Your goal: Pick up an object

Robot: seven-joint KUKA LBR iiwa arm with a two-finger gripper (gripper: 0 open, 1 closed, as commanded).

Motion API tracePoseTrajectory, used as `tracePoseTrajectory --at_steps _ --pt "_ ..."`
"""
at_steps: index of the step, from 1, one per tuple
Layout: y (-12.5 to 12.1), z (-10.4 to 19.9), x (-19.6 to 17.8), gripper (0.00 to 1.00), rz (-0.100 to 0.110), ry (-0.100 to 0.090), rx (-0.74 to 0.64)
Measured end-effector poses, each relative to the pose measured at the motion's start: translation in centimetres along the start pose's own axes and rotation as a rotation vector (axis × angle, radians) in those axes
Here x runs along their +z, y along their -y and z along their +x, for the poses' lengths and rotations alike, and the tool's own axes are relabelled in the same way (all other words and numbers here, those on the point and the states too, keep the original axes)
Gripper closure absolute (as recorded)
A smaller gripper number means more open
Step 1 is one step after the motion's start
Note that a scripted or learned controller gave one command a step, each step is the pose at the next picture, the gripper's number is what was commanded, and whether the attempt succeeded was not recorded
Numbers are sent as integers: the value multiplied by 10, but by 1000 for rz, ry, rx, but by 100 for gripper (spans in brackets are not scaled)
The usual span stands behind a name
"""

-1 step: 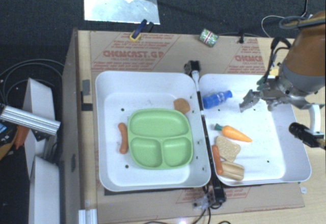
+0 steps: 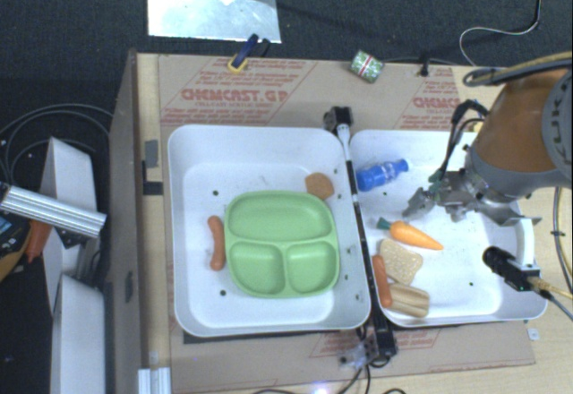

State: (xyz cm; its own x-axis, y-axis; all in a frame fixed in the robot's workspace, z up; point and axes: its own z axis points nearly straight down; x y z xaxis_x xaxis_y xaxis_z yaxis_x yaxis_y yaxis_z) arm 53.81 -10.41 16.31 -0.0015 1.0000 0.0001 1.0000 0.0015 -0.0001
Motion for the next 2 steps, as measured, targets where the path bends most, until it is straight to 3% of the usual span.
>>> tracePoseTrajectory --at_steps 1,2 --pt "1 5 75 0 -11 0 1" --pt "0 6 64 100 -14 -1 -1"
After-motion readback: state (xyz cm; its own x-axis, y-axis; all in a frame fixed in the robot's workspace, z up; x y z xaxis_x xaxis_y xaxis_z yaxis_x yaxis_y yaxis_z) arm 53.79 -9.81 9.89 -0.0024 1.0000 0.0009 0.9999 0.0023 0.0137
